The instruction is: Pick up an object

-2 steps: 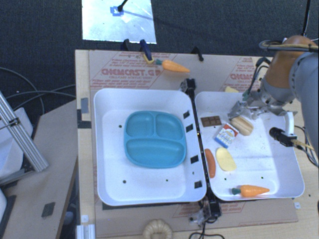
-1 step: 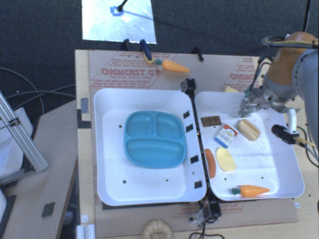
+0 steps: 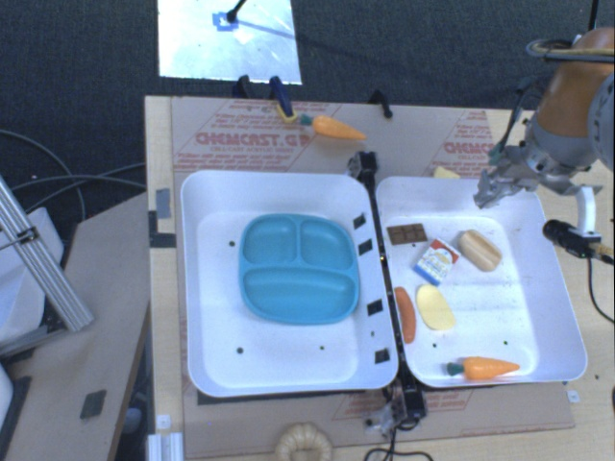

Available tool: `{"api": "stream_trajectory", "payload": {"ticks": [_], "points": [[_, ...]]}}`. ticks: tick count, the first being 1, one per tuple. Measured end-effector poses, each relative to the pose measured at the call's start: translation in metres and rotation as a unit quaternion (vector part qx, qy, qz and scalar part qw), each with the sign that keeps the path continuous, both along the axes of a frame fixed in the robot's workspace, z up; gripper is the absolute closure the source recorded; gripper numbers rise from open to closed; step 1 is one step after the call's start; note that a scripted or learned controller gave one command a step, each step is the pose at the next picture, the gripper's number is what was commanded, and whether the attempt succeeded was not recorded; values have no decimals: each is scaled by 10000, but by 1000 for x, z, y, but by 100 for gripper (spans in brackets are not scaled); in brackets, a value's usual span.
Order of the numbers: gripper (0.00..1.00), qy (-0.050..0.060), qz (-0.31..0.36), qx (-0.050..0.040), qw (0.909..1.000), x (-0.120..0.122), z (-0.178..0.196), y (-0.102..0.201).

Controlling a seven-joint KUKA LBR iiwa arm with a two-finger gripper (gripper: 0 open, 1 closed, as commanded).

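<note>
I see the brown cardboard-topped table (image 3: 250, 140) carrying two shallow white plastic bins side by side. I take the right white bin (image 3: 548, 325) as my landmark. The left white bin (image 3: 216, 286) touches it along the shared middle wall and holds a blue three-compartment plastic plate (image 3: 298, 267), which leaves bare floor around all its edges.

The grey arm with the orange band (image 3: 577, 94) reaches in over the landmark bin's far right corner, and the tool (image 3: 492, 192) hangs just inside the far rim; I cannot tell whether it is spread or pressed together, and nothing shows between its tips.

Inside the landmark bin, the right half of the floor is open room. The tan bread-roll toy (image 3: 479, 250) lies nearest the tool, apart from it, toward the near side. Left of the roll sit a small red, white and blue carton (image 3: 436, 261) and a brown chocolate-bar toy (image 3: 405, 233). A pale yellow oval slice (image 3: 434, 308) and a red-orange sausage toy (image 3: 405, 314) lie by the middle wall. An orange toy carrot (image 3: 485, 366) rests along the near rim.
</note>
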State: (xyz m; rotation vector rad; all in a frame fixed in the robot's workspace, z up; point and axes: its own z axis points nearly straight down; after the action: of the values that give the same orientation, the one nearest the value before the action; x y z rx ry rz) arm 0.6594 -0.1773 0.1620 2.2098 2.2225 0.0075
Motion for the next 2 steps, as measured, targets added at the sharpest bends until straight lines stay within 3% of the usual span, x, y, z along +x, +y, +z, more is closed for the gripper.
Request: {"api": "stream_trajectory", "payload": {"ticks": [1, 2], "points": [[100, 5, 0, -1, 10000, 5, 51, -9], [100, 18, 3, 5, 10000, 7, 64, -8]]}}
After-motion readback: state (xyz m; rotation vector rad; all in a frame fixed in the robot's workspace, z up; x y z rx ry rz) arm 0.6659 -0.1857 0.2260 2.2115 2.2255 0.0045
